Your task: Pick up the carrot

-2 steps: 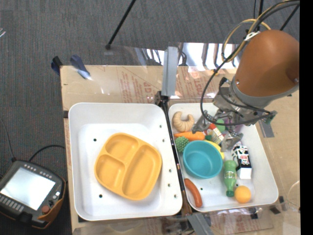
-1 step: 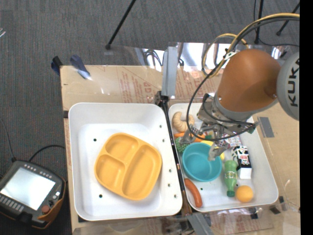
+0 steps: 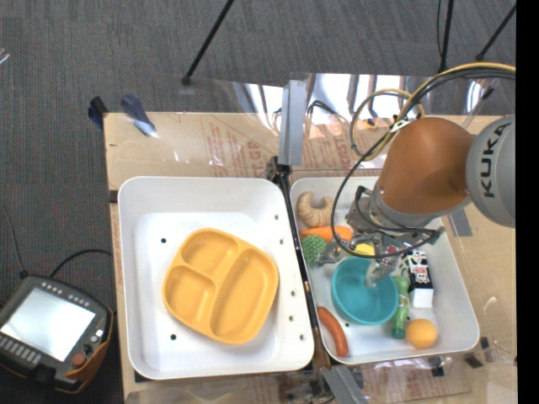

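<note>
The carrot (image 3: 331,234) lies in the right bin (image 3: 459,310) near its left wall. Its orange body points right and its bumpy green top (image 3: 314,249) points left. The body's right end is hidden under the arm. My gripper (image 3: 381,266) hangs below the orange wrist band, just right of the carrot and over the far rim of a teal bowl (image 3: 362,300). I see nothing held in it.
The right bin also holds a beige knobbly piece (image 3: 313,209), a small yellow item (image 3: 364,248), a red sausage (image 3: 333,330), an orange (image 3: 421,333), a green item (image 3: 399,314) and a small carton (image 3: 419,281). A yellow divided plate (image 3: 221,286) sits in the left bin (image 3: 143,217).
</note>
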Motion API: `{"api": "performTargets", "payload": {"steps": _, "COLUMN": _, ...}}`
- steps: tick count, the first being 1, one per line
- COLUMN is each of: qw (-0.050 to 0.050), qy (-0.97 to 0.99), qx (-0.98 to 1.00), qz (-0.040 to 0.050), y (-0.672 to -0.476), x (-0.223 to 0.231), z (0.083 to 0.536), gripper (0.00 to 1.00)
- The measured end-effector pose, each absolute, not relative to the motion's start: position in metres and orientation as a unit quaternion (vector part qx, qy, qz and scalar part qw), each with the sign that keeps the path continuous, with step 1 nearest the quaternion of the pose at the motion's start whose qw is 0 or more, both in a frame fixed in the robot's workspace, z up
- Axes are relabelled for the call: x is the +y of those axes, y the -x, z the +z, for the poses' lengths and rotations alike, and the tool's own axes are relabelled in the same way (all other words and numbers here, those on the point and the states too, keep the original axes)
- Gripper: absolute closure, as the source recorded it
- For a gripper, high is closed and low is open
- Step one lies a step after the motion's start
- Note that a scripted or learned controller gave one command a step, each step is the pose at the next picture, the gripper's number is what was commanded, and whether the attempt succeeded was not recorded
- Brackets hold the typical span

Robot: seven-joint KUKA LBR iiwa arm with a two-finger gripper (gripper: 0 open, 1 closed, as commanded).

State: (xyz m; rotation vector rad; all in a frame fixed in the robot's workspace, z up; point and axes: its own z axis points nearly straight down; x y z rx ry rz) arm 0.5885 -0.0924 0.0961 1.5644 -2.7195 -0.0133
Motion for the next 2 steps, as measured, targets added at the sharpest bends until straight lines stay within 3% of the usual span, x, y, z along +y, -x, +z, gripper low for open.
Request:
{"api": "performTargets", "payload": {"steps": 1, "qw": -0.002, "qy": -0.479, "qx": -0.878, "qz": -0.0013, "y": -0.6067, "x": -0.0883, "z": 0.0882, "gripper": 0.00}}
{"api": "performTargets", "payload": {"steps": 2, "qw": -0.002, "qy": -0.489, "qx": -0.872, "qz": -0.0005, "y": -0.6087, "x": -0.0878, "z": 0.0883, "gripper": 0.00}}
